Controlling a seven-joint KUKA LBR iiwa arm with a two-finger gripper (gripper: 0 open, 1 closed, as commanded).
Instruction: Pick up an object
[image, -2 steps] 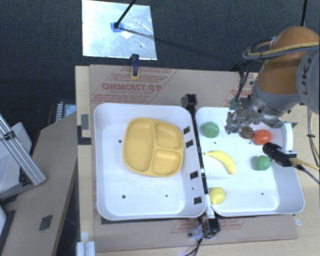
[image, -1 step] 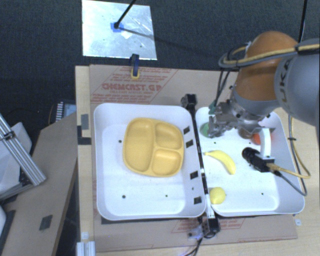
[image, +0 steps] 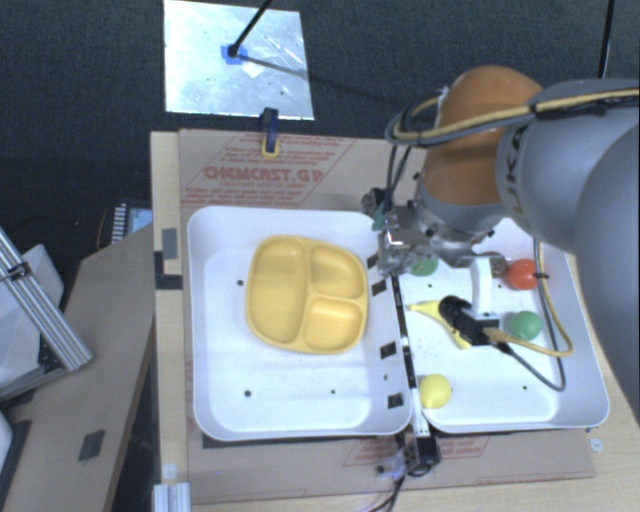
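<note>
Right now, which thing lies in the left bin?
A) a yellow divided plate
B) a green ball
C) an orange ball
A: the yellow divided plate sits in the left bin; the green ball and the orange ball are in the right bin.

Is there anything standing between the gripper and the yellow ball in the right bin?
Yes: a small yellow piece lies in the right bin between the gripper and the yellow ball. Nothing covers the ball from above.
</note>
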